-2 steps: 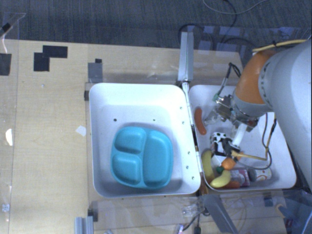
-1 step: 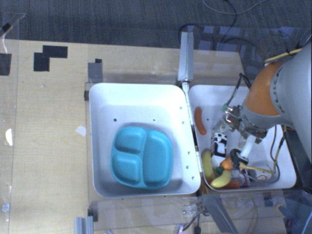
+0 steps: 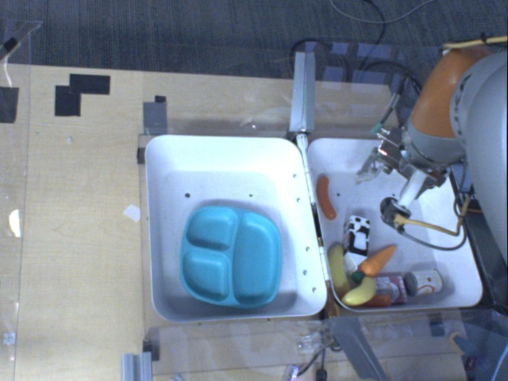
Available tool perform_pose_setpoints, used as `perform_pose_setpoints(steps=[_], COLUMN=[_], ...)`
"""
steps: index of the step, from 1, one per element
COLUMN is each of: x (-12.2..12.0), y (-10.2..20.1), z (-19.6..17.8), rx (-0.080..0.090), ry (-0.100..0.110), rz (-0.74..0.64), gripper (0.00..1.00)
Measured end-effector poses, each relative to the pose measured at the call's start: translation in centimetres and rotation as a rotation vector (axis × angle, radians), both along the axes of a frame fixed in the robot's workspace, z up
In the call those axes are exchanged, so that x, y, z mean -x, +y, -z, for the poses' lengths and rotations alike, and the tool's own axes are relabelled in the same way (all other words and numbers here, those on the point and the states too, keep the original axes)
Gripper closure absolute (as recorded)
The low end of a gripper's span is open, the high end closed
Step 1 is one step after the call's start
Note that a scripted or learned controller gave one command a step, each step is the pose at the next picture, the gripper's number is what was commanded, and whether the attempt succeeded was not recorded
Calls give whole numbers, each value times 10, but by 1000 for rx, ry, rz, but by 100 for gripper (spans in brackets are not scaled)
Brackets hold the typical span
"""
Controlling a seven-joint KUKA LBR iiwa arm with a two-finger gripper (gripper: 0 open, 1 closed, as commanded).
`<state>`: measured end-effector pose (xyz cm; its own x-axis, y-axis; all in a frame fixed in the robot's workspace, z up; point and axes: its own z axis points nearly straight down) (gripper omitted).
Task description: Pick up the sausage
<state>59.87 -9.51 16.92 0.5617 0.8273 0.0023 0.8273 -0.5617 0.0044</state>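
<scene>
The sausage (image 3: 325, 197) is a small orange-red link lying lengthwise against the left wall of the right bin (image 3: 349, 153). It lies alone on the bin floor. My gripper (image 3: 379, 163) hangs over the upper middle of that bin, to the right of the sausage and slightly farther back, a clear gap away. The grey arm with its orange band (image 3: 435, 101) comes in from the right. Nothing shows in the gripper.
A black-and-white toy (image 3: 357, 232), a carrot (image 3: 377, 259), a banana (image 3: 359, 294), a yellow-green piece (image 3: 338, 264) and a can (image 3: 425, 282) crowd the right bin's near end. A cable (image 3: 429, 228) loops under the wrist. A blue divided plate (image 3: 232, 255) sits in the left bin (image 3: 167, 173).
</scene>
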Motion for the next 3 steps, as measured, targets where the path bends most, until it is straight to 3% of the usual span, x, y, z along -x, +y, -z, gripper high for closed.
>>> perform_pose_setpoints(steps=[1,2,3], x=[-5,24,0], y=[-5,0,3], z=[81,80,81], rx=[0,0,0], ry=[-5,-7,-5], rz=[-21,27,15], gripper=[0,0,0])
